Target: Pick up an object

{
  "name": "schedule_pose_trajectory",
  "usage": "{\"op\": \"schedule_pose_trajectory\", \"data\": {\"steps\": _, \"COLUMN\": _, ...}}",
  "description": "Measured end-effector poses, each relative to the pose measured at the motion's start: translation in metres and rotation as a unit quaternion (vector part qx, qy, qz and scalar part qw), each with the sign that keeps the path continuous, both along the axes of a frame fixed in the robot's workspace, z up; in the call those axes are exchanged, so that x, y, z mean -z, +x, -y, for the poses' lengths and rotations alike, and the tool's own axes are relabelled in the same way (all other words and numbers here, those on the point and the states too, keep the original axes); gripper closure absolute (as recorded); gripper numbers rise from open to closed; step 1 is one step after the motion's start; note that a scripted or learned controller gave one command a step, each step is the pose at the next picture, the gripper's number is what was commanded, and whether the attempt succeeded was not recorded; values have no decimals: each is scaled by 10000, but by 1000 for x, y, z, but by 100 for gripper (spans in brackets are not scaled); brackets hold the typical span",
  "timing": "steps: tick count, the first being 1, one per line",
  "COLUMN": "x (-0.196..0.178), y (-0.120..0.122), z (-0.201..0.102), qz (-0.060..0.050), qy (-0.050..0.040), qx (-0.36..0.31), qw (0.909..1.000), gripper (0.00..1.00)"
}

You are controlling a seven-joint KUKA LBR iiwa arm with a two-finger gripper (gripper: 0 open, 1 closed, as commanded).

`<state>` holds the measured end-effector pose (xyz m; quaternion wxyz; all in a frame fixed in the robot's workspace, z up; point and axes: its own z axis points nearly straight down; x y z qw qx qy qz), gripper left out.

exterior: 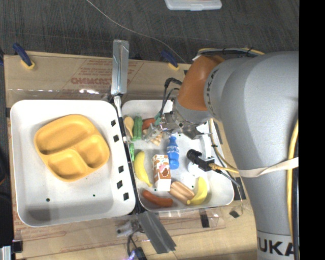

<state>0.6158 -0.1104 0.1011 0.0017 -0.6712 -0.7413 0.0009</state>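
Your gripper (161, 126) hangs low over the right white bin (223, 195), poised above its far-end clutter. Whether it grips anything, you cannot tell. Candidates crowd below: a blue plastic bottle (173, 151) beside a small printed carton (161, 172).

Floor: dark grey carpet (61, 23) across the top of the frame.
Bench: brown cardboard sheet (91, 76) with faint red print, upper left.
Clamps: blue clips (24, 55) on the cardboard's top edge.
Cable: thin white line (109, 20) crossing the carpet.
Top edge: pale flat box (193, 4).
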Motion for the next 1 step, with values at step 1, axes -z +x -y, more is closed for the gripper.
{"op": "schedule_pose_trajectory", "data": {"steps": 1, "x": -94, "y": 30, "z": -50, "qz": 36, "qy": -3, "qx": 707, "qw": 9975, "gripper": 100}}
